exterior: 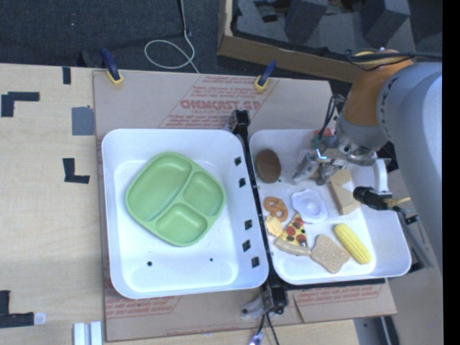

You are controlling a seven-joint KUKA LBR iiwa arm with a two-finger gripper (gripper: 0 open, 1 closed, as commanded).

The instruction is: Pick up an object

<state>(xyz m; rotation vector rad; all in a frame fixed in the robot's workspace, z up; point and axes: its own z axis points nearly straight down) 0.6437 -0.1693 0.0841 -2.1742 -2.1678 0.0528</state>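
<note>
- From the one camera above the bench, the left bin holds a green divided plate lying flat, tilted cornerwise to the bin walls.
- The right bin holds the small items: a brown oval piece near its upper left, a pretzel below that, and a pizza slice just under the pretzel.
- A white fried egg lies near the middle of the bin, with a tan wedge just to its right.
- A slice of toast and an ear of yellow corn lie side by side along the lower right of that bin.
- The grey arm with its orange band reaches in from the right, and the gripper hangs low over the upper part of the right bin, above the egg and beside the brown piece.
- Its fingers are spread apart, with nothing seen between them.
</note>
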